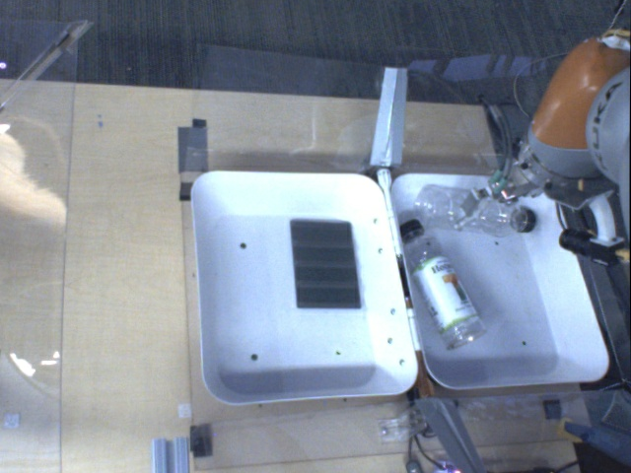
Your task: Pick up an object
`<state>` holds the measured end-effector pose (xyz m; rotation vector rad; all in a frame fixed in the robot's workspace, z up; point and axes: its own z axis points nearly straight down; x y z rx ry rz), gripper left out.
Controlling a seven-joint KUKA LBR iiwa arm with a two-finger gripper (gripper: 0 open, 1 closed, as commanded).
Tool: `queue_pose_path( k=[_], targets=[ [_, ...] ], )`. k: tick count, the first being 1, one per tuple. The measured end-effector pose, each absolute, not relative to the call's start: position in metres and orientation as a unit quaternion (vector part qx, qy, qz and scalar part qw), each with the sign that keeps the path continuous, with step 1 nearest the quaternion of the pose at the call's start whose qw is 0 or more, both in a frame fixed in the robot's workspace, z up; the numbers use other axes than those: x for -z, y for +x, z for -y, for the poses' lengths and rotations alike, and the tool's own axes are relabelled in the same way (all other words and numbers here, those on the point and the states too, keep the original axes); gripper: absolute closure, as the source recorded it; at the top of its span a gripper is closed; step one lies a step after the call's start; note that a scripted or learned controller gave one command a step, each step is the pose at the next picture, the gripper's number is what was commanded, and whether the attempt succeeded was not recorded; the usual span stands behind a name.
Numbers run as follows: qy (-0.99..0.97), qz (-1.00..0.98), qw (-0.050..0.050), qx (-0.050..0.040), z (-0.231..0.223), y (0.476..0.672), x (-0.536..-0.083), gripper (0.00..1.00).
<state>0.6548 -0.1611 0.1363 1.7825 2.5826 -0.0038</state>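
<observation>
camera view: hand point(505, 189) over crumpled clear plastic point(463, 209) in right bin point(572, 343); grip state unclear.

I see two white bins side by side on the wooden bench point(118, 294). The left bin point(227, 363) holds a dark ridged pad point(325, 263) lying flat at its middle.

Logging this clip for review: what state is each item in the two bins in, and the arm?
Black ridged block: lying flat in the middle of the left bin.
Labelled plastic bottle: on its side in the right bin, dark cap toward the divider.
Clear crumpled plastic: lying at the right bin's far edge.
Gripper: low over the crumpled plastic.
</observation>
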Motion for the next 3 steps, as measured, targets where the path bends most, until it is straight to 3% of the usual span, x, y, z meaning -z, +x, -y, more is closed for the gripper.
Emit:
queue_pose_path(
  k=[1, 2, 3],
  targets=[
    [0.607, -0.794, 0.005, -0.0021, 0.146, 0.654, -0.201, 0.0],
    [0.603, -0.797, 0.008, -0.0034, 0.144, 0.656, -0.213, 1.0],
    [0.603, -0.797, 0.008, -0.0034, 0.143, 0.656, -0.213, 0.0]
  ],
)
